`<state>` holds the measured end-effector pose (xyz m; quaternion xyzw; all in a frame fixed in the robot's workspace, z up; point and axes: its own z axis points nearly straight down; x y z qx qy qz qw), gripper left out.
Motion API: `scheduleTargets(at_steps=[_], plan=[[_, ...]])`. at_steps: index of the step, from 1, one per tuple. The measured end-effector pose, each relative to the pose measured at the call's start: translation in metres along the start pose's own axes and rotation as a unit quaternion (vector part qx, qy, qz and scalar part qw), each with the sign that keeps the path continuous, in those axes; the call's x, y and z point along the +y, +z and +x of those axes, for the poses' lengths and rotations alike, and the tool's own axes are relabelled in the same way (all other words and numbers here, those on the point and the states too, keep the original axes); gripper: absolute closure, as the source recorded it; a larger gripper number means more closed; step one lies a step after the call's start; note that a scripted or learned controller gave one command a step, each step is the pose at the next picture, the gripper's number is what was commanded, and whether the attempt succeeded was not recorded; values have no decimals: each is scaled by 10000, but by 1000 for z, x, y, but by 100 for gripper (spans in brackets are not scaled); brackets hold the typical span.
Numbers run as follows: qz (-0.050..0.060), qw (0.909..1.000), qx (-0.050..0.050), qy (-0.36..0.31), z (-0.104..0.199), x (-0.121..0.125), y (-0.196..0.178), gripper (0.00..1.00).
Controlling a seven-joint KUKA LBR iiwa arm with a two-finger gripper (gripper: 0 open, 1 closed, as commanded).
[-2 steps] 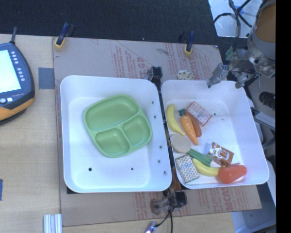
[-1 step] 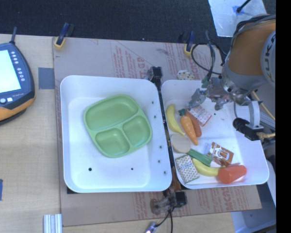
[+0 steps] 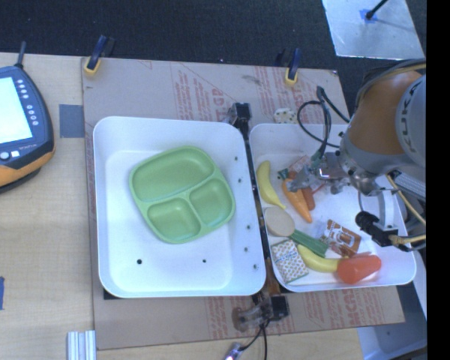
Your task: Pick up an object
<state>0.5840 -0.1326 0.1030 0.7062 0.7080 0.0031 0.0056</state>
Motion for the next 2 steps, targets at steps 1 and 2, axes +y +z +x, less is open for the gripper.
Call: scheduleTargets(at_steps=[1,2], plan=[[59,10000,7,-11,22,-26,10,0],[66,10000,-2,-33,21,-26,-1,100]])
